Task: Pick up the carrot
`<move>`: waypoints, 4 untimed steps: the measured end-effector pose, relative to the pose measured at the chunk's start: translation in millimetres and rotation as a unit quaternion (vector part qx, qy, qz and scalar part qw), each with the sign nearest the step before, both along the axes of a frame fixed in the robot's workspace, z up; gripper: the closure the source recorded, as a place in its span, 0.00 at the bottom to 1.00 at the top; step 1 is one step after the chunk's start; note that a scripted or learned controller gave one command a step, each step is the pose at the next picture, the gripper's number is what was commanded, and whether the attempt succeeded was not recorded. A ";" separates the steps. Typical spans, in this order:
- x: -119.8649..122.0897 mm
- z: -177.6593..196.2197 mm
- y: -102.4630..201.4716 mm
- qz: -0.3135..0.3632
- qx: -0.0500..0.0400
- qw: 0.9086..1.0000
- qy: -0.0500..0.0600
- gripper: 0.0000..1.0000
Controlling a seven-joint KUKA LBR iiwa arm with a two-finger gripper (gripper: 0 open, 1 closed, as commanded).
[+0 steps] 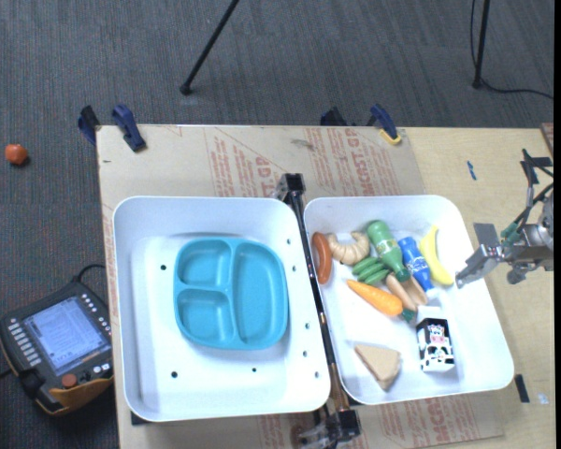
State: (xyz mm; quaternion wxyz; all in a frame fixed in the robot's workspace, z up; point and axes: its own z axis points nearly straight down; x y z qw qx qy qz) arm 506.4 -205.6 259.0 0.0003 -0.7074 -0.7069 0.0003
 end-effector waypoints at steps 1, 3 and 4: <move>78.3 -46.1 47.9 -0.045 0.001 0.999 0.000 0.00; 27.0 -167.2 112.2 -0.089 -0.003 0.996 -0.005 0.00; 26.6 -157.6 111.4 -0.092 -0.003 0.996 -0.004 1.00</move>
